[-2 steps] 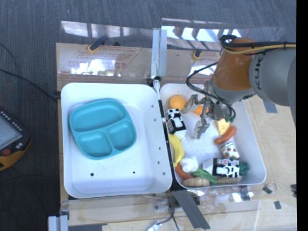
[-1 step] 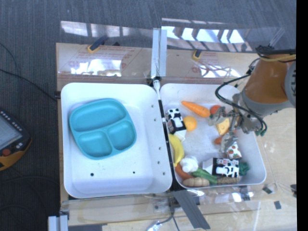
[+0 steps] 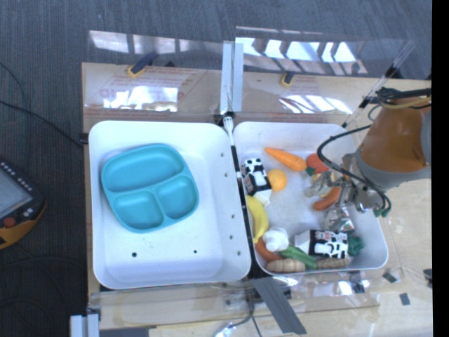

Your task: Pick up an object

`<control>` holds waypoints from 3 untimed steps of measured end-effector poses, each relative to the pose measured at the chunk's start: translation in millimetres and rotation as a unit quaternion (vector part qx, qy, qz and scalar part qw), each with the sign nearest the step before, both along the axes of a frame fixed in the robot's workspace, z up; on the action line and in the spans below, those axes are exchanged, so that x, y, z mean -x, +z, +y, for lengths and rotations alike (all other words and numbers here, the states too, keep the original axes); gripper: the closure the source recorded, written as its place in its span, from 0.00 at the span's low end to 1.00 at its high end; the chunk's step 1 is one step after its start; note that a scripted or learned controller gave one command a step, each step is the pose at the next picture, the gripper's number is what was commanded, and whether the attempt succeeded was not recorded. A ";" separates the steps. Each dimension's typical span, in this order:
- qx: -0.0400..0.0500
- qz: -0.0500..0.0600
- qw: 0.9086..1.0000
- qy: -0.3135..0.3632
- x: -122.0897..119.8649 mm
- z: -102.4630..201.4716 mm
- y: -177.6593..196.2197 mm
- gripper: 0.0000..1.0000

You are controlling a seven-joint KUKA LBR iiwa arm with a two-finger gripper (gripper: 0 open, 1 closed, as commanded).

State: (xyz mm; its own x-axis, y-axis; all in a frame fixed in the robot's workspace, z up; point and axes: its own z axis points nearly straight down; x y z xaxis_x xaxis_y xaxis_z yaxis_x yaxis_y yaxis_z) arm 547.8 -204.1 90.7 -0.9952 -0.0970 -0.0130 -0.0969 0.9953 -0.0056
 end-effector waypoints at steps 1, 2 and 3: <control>-0.003 -0.001 0.997 -0.076 -24.7 93.8 -0.1 0.00; -0.001 0.010 0.998 -0.054 -112.2 91.8 -1.0 0.00; -0.002 0.001 0.987 -0.162 -74.6 -6.8 -1.3 0.00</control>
State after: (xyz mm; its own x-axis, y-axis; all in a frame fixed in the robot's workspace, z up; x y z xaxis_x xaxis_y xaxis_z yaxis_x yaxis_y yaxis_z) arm 622.5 -210.9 89.4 -0.9740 0.2263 -0.0112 0.2263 0.9740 -0.0025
